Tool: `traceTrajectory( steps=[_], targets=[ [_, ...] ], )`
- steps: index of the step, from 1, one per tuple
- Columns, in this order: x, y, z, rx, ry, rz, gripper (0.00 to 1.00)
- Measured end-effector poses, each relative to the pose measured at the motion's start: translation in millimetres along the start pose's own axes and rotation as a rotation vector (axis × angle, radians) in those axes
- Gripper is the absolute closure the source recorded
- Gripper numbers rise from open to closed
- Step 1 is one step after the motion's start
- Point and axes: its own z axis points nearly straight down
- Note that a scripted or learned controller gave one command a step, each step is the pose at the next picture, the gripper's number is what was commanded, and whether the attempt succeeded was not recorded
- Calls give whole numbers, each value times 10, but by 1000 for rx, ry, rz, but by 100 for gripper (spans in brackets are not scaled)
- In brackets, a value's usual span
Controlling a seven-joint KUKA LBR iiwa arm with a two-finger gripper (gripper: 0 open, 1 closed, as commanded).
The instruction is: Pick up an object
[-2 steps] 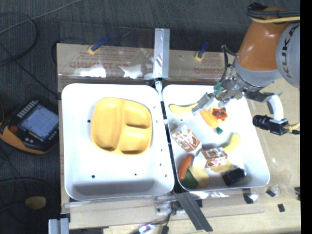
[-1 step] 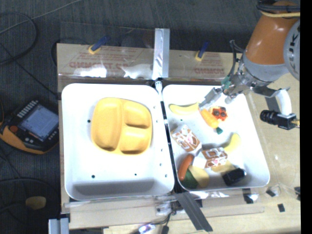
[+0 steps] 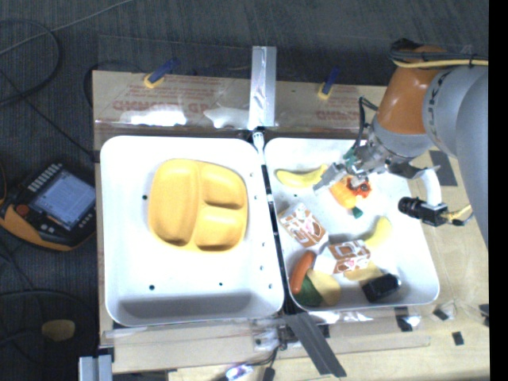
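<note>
My gripper (image 3: 349, 173) hangs low over the upper middle of the right bin (image 3: 413, 248). A small orange toy (image 3: 349, 192) lies just below its tip, touching or nearly touching it. A yellow banana (image 3: 297, 176) rests left of the gripper near the bin's top left. A second banana (image 3: 378, 232) lies lower right. Two white-and-brown patterned packets (image 3: 302, 225) (image 3: 349, 256), a carrot (image 3: 302, 271), a yellow-green piece (image 3: 321, 286) and a black block (image 3: 379, 286) fill the bin's lower part.
A large yellow divided tray (image 3: 197, 203) sits in the left bin (image 3: 127, 284). A metal divider post (image 3: 263, 86) stands behind the bins. A handheld device (image 3: 49, 205) lies off the bench on the left. The grey arm (image 3: 452, 109) covers the top right.
</note>
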Motion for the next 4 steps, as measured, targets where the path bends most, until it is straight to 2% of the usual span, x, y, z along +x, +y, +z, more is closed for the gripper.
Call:
traceTrajectory(
  steps=[1,2,3,4],
  targets=[
    [0,3,-52,4,4,0,100],
    [565,495,-976,-1,0,-30,100],
    [564,493,-974,-1,0,-30,0],
    [416,268,134,1,-1,49,0]
  ],
)
